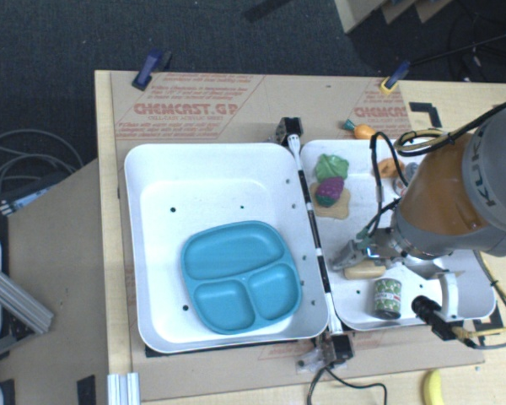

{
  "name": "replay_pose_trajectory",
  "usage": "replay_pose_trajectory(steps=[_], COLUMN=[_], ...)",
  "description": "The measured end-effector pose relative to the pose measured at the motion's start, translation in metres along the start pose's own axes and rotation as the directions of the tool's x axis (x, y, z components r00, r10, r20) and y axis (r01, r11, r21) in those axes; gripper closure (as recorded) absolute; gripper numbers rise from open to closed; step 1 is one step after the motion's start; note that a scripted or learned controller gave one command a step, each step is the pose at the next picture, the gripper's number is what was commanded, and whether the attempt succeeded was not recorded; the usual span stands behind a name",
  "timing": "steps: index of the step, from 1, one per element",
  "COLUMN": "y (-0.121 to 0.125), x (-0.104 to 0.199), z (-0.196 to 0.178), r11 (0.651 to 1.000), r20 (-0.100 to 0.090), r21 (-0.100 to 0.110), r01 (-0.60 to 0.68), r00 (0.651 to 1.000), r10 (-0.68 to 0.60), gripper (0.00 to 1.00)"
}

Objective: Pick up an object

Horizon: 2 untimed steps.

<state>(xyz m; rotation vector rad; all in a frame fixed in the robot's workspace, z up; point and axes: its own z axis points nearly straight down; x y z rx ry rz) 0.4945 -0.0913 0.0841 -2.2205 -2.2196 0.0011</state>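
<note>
green can (388,297) upright, right bin (481,310) front

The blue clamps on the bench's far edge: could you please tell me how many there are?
2: one blue clamp at the far left corner of the bench, another near the far right. The arm may hide more.

This looks like a robotics lab. A plywood-topped table (194,99) stencilled with a supplier's name carries two shallow white plastic bins (152,226), held by blue clamps (150,68). Loose black cables (25,163) trail over dark carpet (110,15), and what seems to be aluminium framing (17,298) stands at the left edge.
</note>
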Motion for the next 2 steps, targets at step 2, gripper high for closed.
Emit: replay_pose_trajectory(steps=[2], y=[0.039], x=[0.071], z=[-0.101], r11=[1.0], r20=[0.0], r21=[-0.003], r01=[0.002], r00=[1.0], r10=[-0.002], gripper=[1.0])
